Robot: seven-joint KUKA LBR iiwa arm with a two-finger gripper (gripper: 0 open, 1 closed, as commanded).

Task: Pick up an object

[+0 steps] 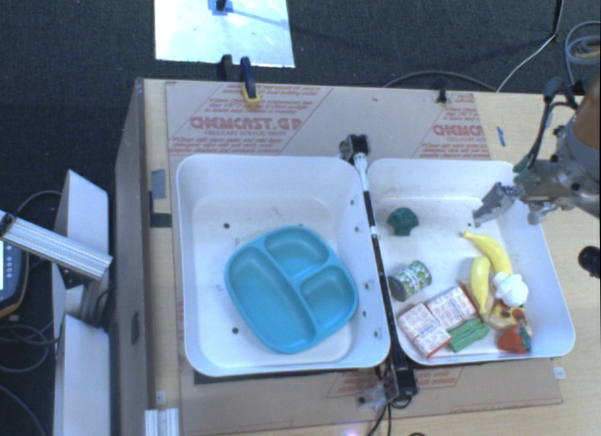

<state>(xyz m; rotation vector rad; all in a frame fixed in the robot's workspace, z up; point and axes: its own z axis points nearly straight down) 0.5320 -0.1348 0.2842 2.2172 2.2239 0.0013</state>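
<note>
The right bin (558,304) holds a dark green lump (402,221), a small can (409,280) lying on its side, two yellow bananas (490,251), red and white boxes (437,317), a green block (468,334), a white piece (511,287) and a red and orange toy (515,333). My gripper (513,210) hangs over the bin's far right corner, just above the upper banana. It is open, with nothing between its fingers.
In the left bin (192,237) lies a blue divided plate (292,286). A black-and-white divider rod (366,199) runs between the bins. Cables trail across the bench at the back right.
</note>
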